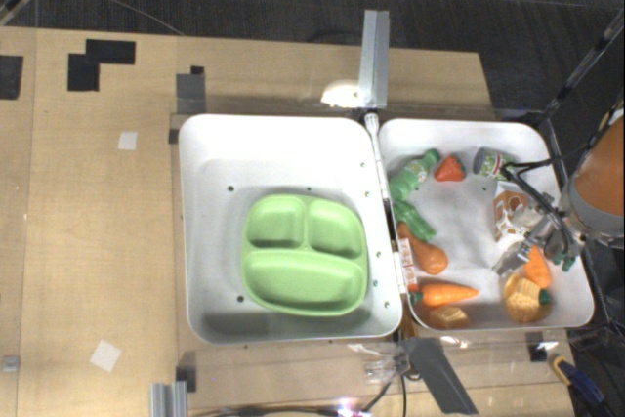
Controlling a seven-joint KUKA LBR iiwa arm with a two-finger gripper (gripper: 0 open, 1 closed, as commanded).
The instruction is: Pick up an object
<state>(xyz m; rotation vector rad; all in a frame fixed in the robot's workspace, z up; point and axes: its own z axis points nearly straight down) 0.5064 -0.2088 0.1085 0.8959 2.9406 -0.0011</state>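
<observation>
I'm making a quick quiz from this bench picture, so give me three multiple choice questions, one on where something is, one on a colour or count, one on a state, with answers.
1. Where is the divided tray?
A. In the left bin
B. In the right bin
C. On the bench outside both bins

2. What colour is that tray?
A. Blue
B. Green
C. Red

3. How does the carrot lie?
A. Standing on end
B. Hanging from the claw
C. Flat on the bin floor

Answers:
1. A, the tray sits in the left bin.
2. B, it is light green.
3. C, the carrot lies on its side in the right bin, apart from the claw.
</observation>
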